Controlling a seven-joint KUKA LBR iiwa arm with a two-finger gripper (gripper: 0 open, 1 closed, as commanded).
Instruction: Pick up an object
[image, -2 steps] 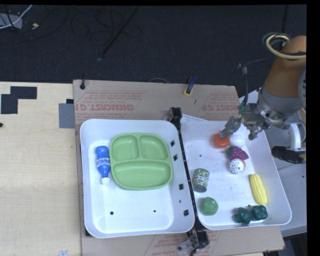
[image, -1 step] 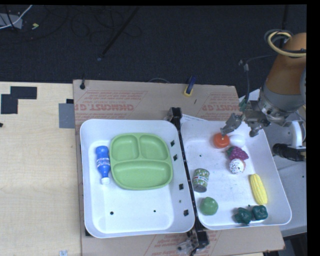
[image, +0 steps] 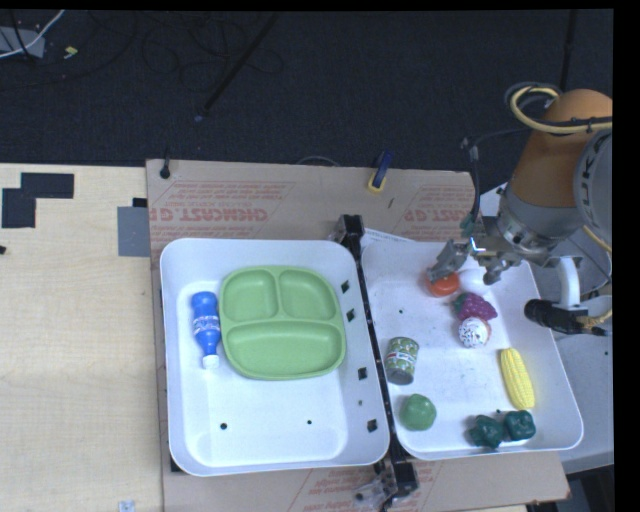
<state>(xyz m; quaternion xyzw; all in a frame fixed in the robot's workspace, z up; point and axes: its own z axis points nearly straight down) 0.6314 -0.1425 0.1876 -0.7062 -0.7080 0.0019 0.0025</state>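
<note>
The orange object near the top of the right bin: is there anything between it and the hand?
Nothing visible stands between them. The hand hangs just above the orange object at the top of the right bin. The nearest neighbours, a purple object and a white ball, lie beside it toward the bin's middle, not in the path.

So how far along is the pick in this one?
Early stage. Nothing looks lifted: the corn, green ball, can and white ball all lie in the right bin. The gripper is low over the orange object near the bin's back. Closing on it and lifting remain.
</note>
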